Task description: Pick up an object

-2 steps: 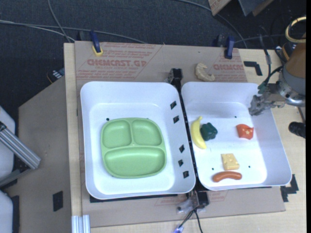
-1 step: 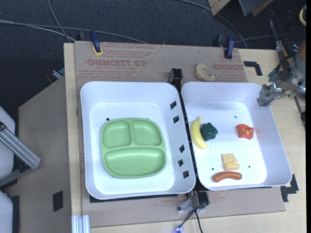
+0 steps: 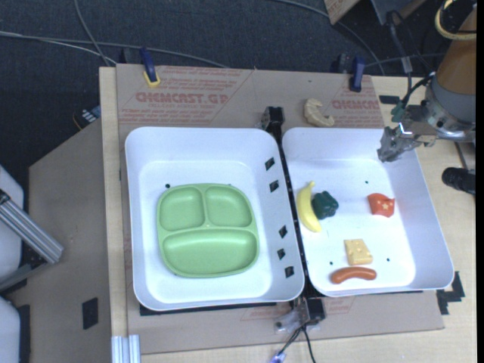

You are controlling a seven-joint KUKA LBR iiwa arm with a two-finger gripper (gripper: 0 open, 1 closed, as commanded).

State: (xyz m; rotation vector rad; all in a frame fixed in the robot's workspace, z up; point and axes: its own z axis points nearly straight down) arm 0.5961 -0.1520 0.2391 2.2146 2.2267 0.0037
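Observation:
The right bin (image 3: 423,225) holds a yellow banana (image 3: 306,209), a dark green broccoli piece (image 3: 326,204) touching it, a red pepper-like piece (image 3: 382,205), a yellow cheese block (image 3: 358,250) and a sausage (image 3: 353,275) near the front wall. My gripper (image 3: 392,148) hangs over the bin's far right corner, above and behind the red piece, with nothing seen between its fingers. The arm's orange band (image 3: 458,70) shows at the right edge.
A green divided plate (image 3: 206,229) lies in the left bin (image 3: 144,203). A beige toy piece (image 3: 318,113) rests on the cardboard behind the right bin. Blue clamps (image 3: 150,70) hold the board's far edge. Cables run across the dark floor.

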